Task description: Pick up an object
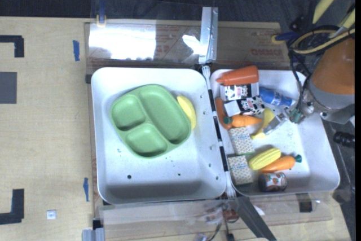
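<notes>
My gripper point(273, 123) hangs low in the middle of the right bin point(316, 147), reaching in from the grey arm with the orange band point(338, 70) at the right. Its tip is right beside a small yellow piece point(264, 120) and a carrot point(246, 121). Whether it touches them I cannot tell. Just behind it lie a blue packet point(276, 97) and a black-and-white milk carton point(241, 92). In front of it sit a yellow corn cob point(264, 157), a second carrot point(280, 163) and a small can point(273, 180).
An orange bottle point(240, 75) lies at the right bin's back. Two speckled cracker packs point(240, 143) lie along its left wall. The left bin point(113, 178) holds a green divided plate point(149, 119) with a yellow banana point(188, 110) at its right edge. Cables hang at the upper right.
</notes>
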Motion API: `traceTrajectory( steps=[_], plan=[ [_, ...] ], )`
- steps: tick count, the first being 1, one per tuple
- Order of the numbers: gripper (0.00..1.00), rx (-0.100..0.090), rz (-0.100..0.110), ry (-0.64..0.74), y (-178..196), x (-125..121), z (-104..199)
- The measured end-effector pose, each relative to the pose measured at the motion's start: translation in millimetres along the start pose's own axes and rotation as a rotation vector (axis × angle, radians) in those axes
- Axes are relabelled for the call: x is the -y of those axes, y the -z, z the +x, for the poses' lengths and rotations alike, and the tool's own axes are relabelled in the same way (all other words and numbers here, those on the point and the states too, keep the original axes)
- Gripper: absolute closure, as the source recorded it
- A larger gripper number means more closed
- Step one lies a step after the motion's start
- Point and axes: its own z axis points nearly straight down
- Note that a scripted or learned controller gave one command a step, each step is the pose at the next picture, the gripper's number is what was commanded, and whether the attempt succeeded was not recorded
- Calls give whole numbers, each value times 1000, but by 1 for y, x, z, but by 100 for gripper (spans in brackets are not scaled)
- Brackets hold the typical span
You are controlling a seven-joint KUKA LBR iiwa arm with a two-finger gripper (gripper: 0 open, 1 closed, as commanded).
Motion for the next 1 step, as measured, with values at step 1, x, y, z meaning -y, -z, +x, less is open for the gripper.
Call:
traceTrajectory(
  steps=[1],
  plan=[
    [0,-9,10,-32,-18,20,20]
  ],
)
